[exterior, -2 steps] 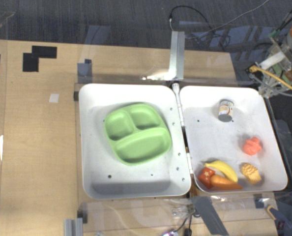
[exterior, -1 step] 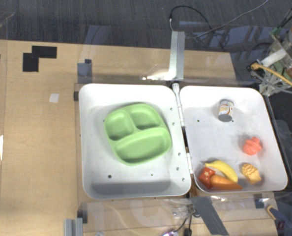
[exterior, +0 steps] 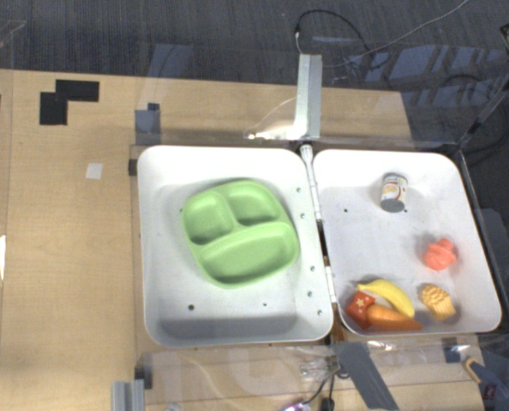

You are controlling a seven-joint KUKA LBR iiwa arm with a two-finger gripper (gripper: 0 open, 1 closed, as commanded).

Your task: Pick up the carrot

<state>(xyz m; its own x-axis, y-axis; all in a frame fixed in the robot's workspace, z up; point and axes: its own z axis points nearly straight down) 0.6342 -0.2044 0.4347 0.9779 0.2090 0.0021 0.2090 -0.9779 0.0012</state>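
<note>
Carrot (exterior: 392, 318) partly hidden under banana (exterior: 386, 295), left end crowded by red veg (exterior: 358, 305). Label on small can (exterior: 393, 192) too blurry to read. Orange-red lump (exterior: 440, 254) too small to ID

No legible txt anywhere — small can (exterior: 393, 192) has a label, too blurry to read.

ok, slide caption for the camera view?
Carrot beside banana at right bin's front edge; green divided plate in left bin.
</note>
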